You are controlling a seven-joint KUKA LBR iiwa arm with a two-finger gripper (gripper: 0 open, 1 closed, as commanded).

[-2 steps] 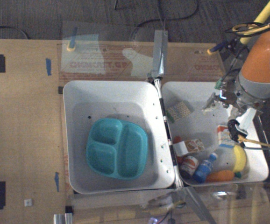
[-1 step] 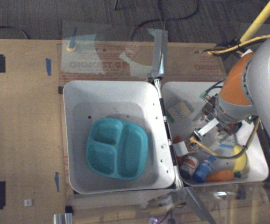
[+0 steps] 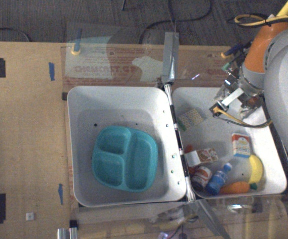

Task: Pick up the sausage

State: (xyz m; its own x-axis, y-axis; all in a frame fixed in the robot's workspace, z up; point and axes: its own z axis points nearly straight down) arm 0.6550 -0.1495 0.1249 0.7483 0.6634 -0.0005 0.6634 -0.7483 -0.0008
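My gripper [image 3: 224, 105] hangs over the back right part of the right bin [image 3: 210, 133], below the orange band of the arm [image 3: 257, 54]. Nothing shows in it. The toy foods lie in a cluster at the front of that bin, well forward of the gripper. A reddish-brown rounded piece [image 3: 201, 176] beside the blue bottle [image 3: 217, 179] may be the sausage, but I cannot tell for sure. A small red bit [image 3: 189, 149] lies by the bin's left wall.
The cluster also holds a white and red carton [image 3: 240, 145], a banana [image 3: 256, 168], a carrot [image 3: 235, 187] and a labelled packet [image 3: 205, 156]. A waffle-like square [image 3: 191, 117] lies farther back. A teal divided plate [image 3: 125, 157] sits in the left bin [image 3: 84, 108].
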